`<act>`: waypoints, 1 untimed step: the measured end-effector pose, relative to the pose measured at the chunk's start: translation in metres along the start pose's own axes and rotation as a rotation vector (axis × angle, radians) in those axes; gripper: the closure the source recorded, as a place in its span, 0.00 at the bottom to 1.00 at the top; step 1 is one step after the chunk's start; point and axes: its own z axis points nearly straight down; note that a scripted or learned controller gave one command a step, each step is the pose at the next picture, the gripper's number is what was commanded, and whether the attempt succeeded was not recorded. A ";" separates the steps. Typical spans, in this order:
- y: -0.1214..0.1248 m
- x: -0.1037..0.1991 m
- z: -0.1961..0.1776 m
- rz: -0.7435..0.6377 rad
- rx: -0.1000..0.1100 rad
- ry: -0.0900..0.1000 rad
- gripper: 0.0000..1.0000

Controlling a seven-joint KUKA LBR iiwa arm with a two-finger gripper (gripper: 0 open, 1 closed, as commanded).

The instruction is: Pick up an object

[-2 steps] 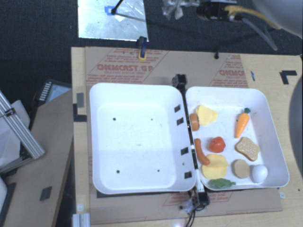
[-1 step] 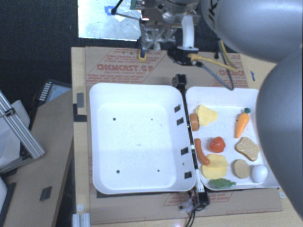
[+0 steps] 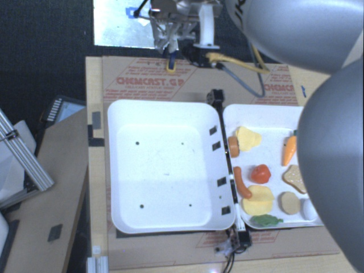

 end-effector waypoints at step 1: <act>-0.031 -0.002 -0.107 0.000 -0.010 0.003 1.00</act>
